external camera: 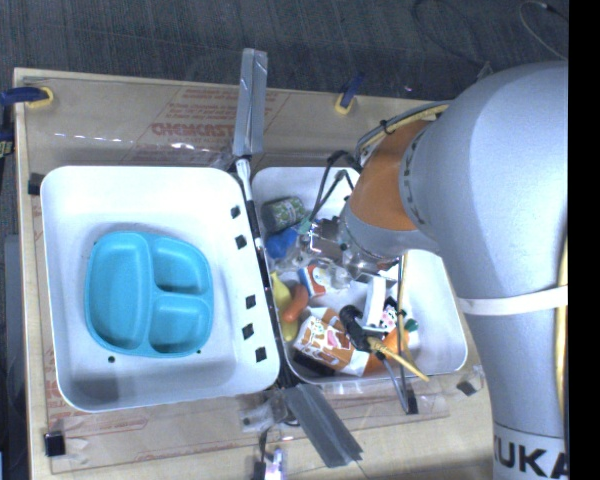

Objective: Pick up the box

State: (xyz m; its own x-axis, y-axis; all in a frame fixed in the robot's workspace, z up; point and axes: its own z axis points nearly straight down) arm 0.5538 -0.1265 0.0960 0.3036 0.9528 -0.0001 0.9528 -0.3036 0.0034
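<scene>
The box (325, 340) is a small carton printed in white and orange. It lies in the right bin (438, 313) near its front edge, among other clutter. My arm comes in from the right and bends down over that bin, its orange band (380, 190) above the wrist. The gripper (322, 251) sits low in the pile at the middle of the bin, above and behind the box. The wrist body and the clutter hide its tips.
The left bin (70, 228) holds a blue divided plate (148, 293). Around the gripper in the right bin lie a green-grey packet (283, 210), a blue object (280, 244), yellow and orange pieces (288, 303) and a black-and-white item (378, 316). A divider with black clips (248, 268) separates the bins.
</scene>
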